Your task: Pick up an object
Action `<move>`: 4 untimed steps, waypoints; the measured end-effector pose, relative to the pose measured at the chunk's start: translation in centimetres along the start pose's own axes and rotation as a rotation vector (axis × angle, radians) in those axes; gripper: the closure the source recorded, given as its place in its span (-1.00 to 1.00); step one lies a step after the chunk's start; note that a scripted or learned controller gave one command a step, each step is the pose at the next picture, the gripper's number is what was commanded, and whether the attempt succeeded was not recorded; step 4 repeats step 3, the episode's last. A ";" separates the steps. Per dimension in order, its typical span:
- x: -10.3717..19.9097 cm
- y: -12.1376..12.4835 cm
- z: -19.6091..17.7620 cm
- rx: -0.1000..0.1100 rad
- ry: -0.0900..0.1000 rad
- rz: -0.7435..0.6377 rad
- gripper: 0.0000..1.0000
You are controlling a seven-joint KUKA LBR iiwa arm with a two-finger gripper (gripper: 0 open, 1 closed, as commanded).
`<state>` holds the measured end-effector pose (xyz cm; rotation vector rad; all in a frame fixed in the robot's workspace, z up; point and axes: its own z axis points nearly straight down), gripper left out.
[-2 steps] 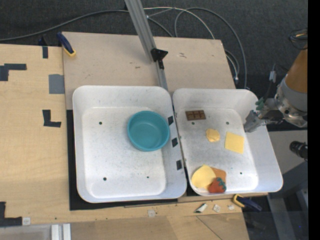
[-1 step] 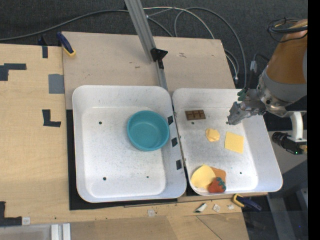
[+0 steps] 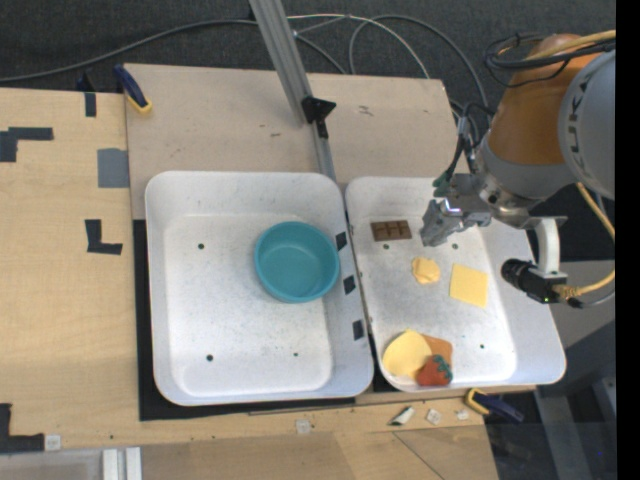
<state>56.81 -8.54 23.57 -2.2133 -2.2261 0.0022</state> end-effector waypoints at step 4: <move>16.1 5.4 -0.4 -0.003 0.001 -0.002 1.00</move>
